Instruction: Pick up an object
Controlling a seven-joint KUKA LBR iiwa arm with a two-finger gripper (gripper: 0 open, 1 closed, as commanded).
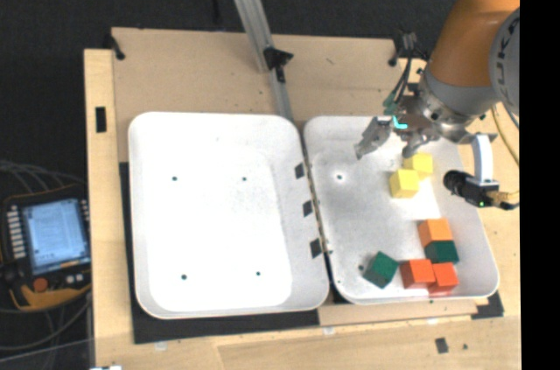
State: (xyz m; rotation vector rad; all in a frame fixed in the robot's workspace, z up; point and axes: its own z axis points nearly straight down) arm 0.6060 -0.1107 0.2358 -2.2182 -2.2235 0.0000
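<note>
Fingers of the gripper (391, 135) look spread apart with nothing between them, and the nearest yellow block (419, 164) sits just below and beside them in the right bin (343, 211).

A robotics lab or test cell, not a home or shop. Plain wooden desk (210, 75) on a dark floor, bearing two shallow white bins side by side: left bin (140, 185), right bin (350, 202). Industrial arm (468, 45), grey with an orange band, reaching in from the right, cables trailing near its wrist. Handheld control tablet (48, 241) with a lit screen lying off the desk's left edge. Metal pole (249, 1) rising slantwise from behind the bins. Small coloured blocks (429, 259), test-piece fare, in the right bin.
</note>
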